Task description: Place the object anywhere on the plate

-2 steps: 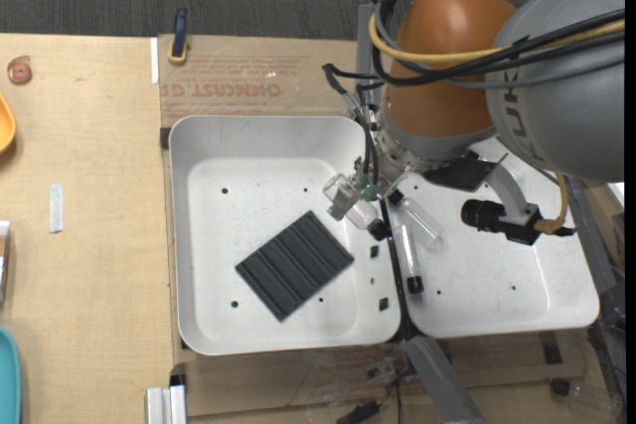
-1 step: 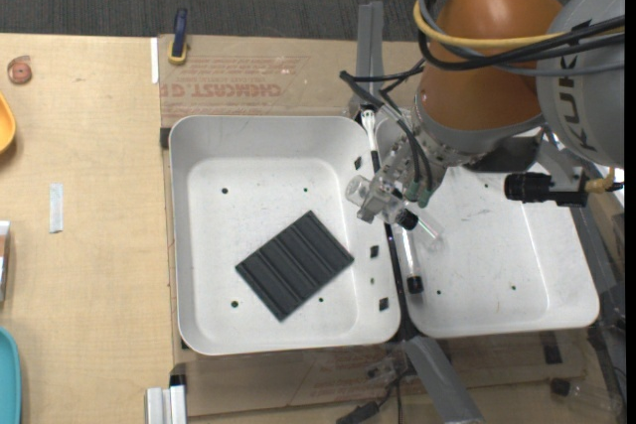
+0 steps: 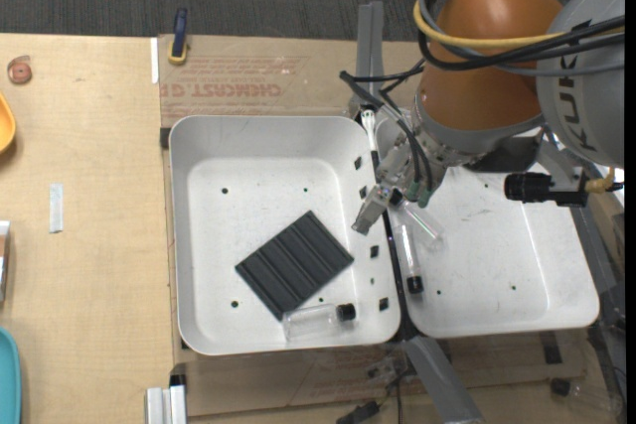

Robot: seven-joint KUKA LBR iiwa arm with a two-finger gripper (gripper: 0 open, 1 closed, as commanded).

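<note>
Two white bins sit side by side; the left bin (image 3: 199,213) holds a dark ribbed plate (image 3: 295,263) lying flat, with a clear tube (image 3: 318,317) just beside its lower corner. A second clear tube (image 3: 408,258) lies at the right bin's (image 3: 517,283) left edge. The gripper (image 3: 383,204) hangs over the bins' shared rim; whether it is clenched or released, I cannot tell.

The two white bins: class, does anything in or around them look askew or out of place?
Yes. The dark ribbed plate lies turned diagonally in the left bin, not squared to its walls. A clear tube with a black cap lies beside the plate's lower corner. Another clear tube lies in the right bin, by the divide.
</note>
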